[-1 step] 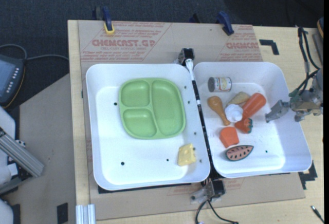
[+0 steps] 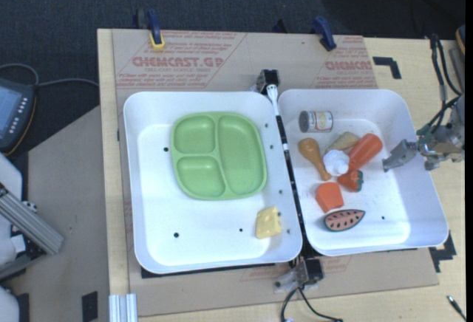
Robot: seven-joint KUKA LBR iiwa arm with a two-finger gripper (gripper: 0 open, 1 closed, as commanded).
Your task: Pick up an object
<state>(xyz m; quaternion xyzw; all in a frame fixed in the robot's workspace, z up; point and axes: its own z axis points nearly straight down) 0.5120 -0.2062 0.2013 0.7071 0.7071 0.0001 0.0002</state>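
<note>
Several toy foods lie in the right bin [image 2: 414,121], all to the left of the claw [image 2: 399,156] as the camera sees it. Nearest it is an orange carrot [image 2: 364,150], tilted, with a white ball-like piece [image 2: 336,162] and a red strawberry-like piece [image 2: 351,180] just beside its lower end. Farther left lies a tan drumstick [image 2: 314,156]; above it is a small can [image 2: 316,121] on its side. Below the cluster sit an orange block [image 2: 329,196] and a watermelon slice [image 2: 344,219]. The claw hangs over the bin's right side, touching none of them; whether its fingers stand apart or together cannot be told. Well to its left, the left bin [image 2: 148,187] holds a green divided plate [image 2: 219,155] and a yellow cheese wedge [image 2: 268,223]. Both bins rest on the brown surface [image 2: 118,77].
</note>
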